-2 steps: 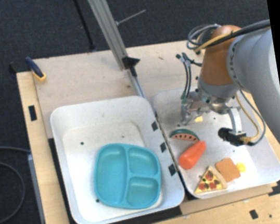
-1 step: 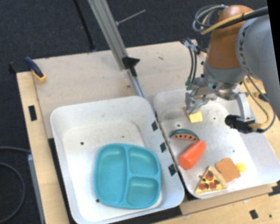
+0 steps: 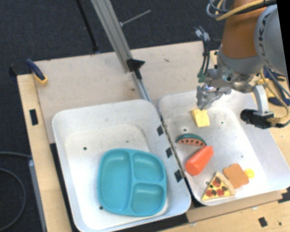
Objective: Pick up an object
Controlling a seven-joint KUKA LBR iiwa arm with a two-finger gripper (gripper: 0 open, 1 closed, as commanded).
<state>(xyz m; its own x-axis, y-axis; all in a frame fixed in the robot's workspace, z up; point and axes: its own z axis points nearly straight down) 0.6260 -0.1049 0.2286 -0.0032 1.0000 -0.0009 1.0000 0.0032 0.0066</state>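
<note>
From above, the light wooden bench (image 3: 74, 80) carries two shallow white bins side by side. The left white bin (image 3: 67, 125) holds a turquoise plastic plate with three compartments (image 3: 132, 181), lying flat toward the bin's near right corner.

The right white bin (image 3: 265, 148) holds the small toys. A yellow cheese-like block (image 3: 201, 118) lies near the far left part of this bin. Nearer the camera is a watermelon slice with a green rind and red flesh (image 3: 191, 140), and just beside it, touching or almost touching, an orange carrot-shaped toy (image 3: 199, 160) lying at a slant. Against the near wall sits a triangular pizza slice toy (image 3: 217, 187), with a brown bread-like piece (image 3: 235, 175) against its right side and a small yellow bit (image 3: 249, 173) beside that.

The grey arm with its orange band (image 3: 244, 20) reaches in from the right, its wrist tilted down over the far part of the right bin. The pincer (image 3: 205, 99) hangs directly above the yellow block, its tip just at the block's far edge. Whether it touches the block I cannot tell, and the slant of the view hides how far apart it stands. Nothing is seen held in it; the block lies on the bin floor.

A grey aluminium post (image 3: 114, 33) rises from the bench behind the bins.
</note>
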